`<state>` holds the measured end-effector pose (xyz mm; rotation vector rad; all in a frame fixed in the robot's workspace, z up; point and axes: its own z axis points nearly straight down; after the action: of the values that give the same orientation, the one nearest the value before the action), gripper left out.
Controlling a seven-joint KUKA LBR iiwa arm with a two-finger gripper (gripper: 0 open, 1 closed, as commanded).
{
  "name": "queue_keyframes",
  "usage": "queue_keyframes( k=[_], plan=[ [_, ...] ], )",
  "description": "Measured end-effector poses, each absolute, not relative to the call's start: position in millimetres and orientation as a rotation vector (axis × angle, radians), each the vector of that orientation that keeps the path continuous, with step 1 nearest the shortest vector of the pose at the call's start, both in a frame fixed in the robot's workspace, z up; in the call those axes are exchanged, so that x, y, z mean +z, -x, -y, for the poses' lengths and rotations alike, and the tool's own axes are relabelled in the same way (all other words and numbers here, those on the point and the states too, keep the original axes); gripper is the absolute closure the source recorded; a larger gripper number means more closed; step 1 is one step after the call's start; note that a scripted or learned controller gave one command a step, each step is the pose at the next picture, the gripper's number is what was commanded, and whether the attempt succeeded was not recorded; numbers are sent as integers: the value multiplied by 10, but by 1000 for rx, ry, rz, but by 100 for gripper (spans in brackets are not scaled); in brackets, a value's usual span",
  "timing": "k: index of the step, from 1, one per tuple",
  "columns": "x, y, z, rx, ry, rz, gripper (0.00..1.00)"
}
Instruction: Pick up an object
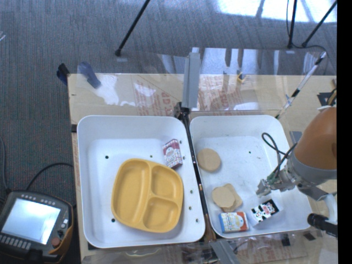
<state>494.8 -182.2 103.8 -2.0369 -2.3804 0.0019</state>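
White-and-black carton (265, 210) lies just below our gripper (268, 186); finger state we cannot tell; it could skid away.

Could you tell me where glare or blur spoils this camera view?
Camera view: bright window glare washes the clear panel behind the bins and the floor at top right; the gripper looks soft and small; the yellow tray and both bins are evenly lit and legible.

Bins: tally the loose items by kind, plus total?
Yellow divided tray: 1
Small cartons: 3, red, orange-blue, black-white
Round tan discs: 3, single, overlapping pair
Total: 7
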Motion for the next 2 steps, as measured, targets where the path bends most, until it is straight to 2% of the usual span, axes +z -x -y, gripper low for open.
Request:
queue_keyframes(
  k=[1, 2],
  plan=[
    [1033, -4946, 1820, 2, 2035, 2381, 0],
    [897, -4969, 1398, -3, 1974, 2445, 0]
  ],
)
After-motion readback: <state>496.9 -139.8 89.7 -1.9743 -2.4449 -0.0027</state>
